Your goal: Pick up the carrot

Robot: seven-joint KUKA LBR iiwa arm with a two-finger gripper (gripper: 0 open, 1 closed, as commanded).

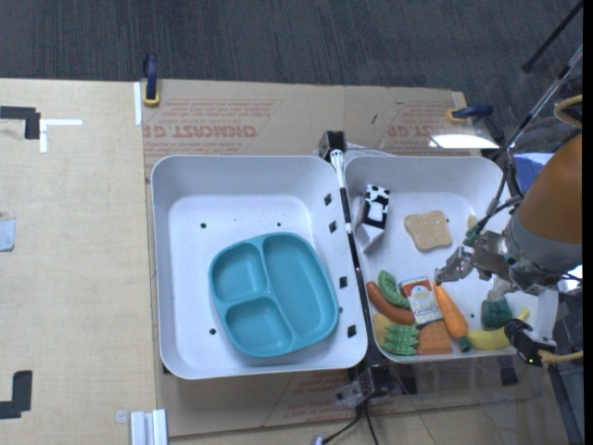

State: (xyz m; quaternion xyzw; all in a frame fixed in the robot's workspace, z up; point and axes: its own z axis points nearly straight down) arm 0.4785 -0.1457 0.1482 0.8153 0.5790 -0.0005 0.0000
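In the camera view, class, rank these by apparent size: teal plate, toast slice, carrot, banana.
1. teal plate, by far the largest.
2. toast slice.
3. carrot and banana: too alike to rank, and the banana is partly hidden.

1. carrot: orange, tapered, toy-like.
2. lying flat in the right bin, toward its near edge (thinner end pointing up-left, thicker end down-right).
3. resting just right of a small carton, a yellow piece just beside the lower end.
4. not lifted; free of any grip.
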